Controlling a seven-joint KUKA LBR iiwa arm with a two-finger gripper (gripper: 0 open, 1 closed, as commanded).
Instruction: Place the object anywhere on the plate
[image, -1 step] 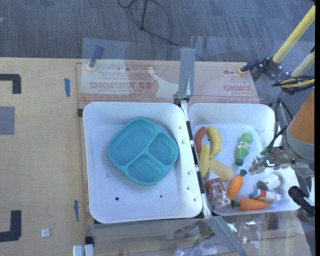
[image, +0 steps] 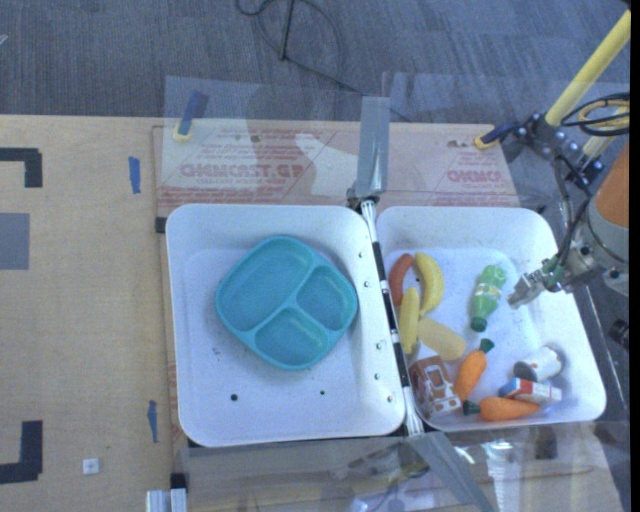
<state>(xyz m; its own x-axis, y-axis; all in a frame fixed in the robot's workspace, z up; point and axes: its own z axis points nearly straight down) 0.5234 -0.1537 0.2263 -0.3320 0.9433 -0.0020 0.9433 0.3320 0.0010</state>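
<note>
A teal plate (image: 287, 301) with three compartments lies in the left bin (image: 200, 400). The right bin (image: 455, 225) holds several toy foods: a green bottle (image: 487, 293), a yellow banana (image: 432, 280), an orange-red sausage (image: 399, 275), a pale yellow piece (image: 441, 338), two carrots (image: 472, 368) (image: 508, 408) and a small brown box (image: 432, 380). My gripper (image: 527, 288) hovers over the right side of the right bin, just right of the green bottle. Nothing shows between its fingers.
A white-and-red tube (image: 532, 389) and a small white cup (image: 548, 357) lie at the right bin's near right corner. A metal strip (image: 372, 150) runs behind the divide between the bins. Cables and a yellow rod (image: 590, 70) sit at the far right.
</note>
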